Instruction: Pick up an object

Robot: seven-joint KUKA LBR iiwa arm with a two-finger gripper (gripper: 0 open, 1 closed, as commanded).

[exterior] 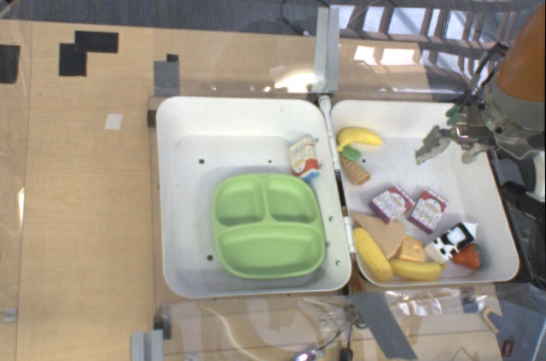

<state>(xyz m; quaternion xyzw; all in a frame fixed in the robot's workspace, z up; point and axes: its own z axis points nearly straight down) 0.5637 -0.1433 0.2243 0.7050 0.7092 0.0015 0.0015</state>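
Observation:
My gripper hovers over the upper right part of the right bin, its fingers spread open with nothing between them. Below and left of it lie two small pink cartons. A banana and an ice cream cone rest near the bin's left wall. Along the front edge sit a corn cob, a bread slice, a second yellow banana, a black-and-white cow and a red strawberry.
The left bin holds a green divided plate and a small carton by the dividing wall. A metal rack stands behind the right bin. The arm's orange band is at the right edge.

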